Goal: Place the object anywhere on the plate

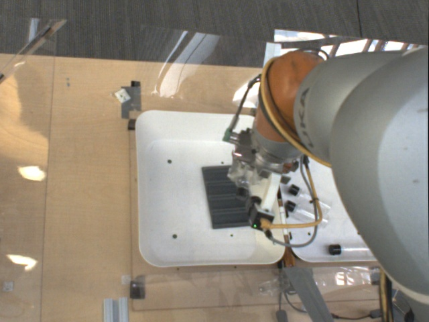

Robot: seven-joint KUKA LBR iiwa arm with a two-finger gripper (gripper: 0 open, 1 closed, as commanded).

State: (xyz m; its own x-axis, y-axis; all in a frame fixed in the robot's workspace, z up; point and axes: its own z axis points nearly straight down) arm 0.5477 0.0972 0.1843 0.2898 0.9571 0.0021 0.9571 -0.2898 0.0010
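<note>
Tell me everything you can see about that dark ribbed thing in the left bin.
The ribbed piece is a dark grey, nearly black, flat rectangular slab with parallel ridges running along its length; it looks like plastic or rubber. It lies flat on the floor of the left bin, right of the bin's middle, its long side turned slightly off the bin's edges. Its right edge is hidden beneath the gripper, which hangs over that side; whether they touch cannot be told. Nothing else lies against it.

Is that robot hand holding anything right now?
It cannot be told: the gripper sits over the dark ribbed plate in the left bin, hiding any hold.
</note>
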